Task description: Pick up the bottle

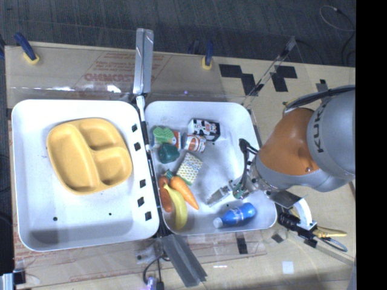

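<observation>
I am watching the two white bins lying side by side: the left bin point(30, 222) is carrying a yellow divided tray point(89, 154), and the right bin point(233, 110) is holding the small items. The grey arm point(302, 153) is reaching in from the right over that bin's right side. The gripper point(222, 193) is hanging low in the right bin, just above the bottle; I cannot tell how it is set, and nothing is showing in its grasp. The blue bottle point(237, 215) is lying on its side at the bin's near right corner. A banana point(177, 205) and carrot point(183, 191) are lying to its left.
</observation>
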Robot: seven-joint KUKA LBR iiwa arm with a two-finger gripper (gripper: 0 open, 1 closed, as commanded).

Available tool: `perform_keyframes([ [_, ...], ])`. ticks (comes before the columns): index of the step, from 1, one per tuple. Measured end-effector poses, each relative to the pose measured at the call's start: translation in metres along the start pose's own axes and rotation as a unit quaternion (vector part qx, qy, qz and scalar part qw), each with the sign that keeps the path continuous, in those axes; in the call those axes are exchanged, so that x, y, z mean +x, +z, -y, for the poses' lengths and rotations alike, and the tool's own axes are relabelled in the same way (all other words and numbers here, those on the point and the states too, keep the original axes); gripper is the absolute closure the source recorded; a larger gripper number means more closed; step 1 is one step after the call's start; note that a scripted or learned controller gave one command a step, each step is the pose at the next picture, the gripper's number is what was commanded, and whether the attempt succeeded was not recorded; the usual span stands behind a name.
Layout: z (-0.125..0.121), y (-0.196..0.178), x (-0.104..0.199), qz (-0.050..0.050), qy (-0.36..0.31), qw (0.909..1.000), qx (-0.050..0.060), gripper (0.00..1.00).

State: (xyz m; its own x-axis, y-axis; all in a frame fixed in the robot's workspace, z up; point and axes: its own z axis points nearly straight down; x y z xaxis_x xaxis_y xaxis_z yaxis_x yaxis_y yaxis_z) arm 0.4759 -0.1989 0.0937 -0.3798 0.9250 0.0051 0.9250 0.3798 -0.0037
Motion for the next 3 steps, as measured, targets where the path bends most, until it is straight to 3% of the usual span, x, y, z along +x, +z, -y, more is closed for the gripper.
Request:
perform_keyframes([
  [1, 0.003, 0.001, -0.01, 0.002, -0.1, 0.9949, -0.001, 0.0],
  [2, 0.002, -0.009, -0.01, 0.002, -0.103, 0.9947, -0.001, 1.0],
  [3, 0.002, -0.009, -0.01, 0.002, -0.103, 0.9947, -0.001, 0.0],
])
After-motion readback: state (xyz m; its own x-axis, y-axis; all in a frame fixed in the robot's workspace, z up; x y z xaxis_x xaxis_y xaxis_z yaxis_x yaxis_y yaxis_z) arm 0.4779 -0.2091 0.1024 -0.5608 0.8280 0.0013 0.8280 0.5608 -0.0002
